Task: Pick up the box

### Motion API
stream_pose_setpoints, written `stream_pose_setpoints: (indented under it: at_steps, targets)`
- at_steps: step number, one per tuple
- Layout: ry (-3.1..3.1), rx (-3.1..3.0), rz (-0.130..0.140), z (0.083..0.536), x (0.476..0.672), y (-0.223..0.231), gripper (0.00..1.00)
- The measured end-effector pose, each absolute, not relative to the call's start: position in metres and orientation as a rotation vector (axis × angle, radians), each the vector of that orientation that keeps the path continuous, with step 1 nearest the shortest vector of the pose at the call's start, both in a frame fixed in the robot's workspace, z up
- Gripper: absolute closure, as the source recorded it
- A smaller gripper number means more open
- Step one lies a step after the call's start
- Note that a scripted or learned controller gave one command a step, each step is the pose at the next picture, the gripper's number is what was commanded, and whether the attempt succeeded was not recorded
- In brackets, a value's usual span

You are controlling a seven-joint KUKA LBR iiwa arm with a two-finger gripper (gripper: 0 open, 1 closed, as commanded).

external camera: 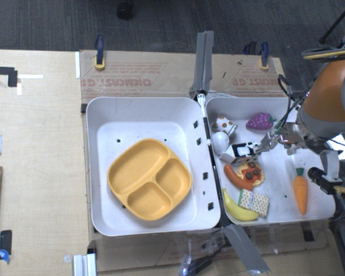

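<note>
My pincer (248, 150) hangs low in the right bin (276, 211), near its middle; I cannot tell whether it is parted or pinched, nor that it holds anything. Touching its tip at six o'clock lies the pizza slice (250, 173). Further toward six sits the box (253, 202), beside the banana (237, 207). It looks light, stiff cardboard; I'd judge its short sides the best hold.

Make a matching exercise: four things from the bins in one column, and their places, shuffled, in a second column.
Things:
1. yellow divided plate
2. carrot
3. purple grapes
4. banana

Places:
A. right bin's far edge
B. right bin's near edge, left side
C. left bin
D. right bin's right side

Pairs: 1-C, 2-D, 3-A, 4-B
</note>
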State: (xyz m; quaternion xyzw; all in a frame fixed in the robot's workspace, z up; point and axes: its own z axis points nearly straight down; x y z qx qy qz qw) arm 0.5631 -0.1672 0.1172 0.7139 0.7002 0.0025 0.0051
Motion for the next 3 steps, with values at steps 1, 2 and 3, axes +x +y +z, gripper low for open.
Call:
stream_pose_setpoints:
  at_steps: [1,2,3]
  targets:
    - [2.065,2.345,0.015,0.112,0.664,-0.186,0.00]
    - [2.109,2.291,0.028,0.109,0.618,-0.207,0.00]
    - [2.076,2.355,-0.001,0.107,0.659,-0.189,0.00]
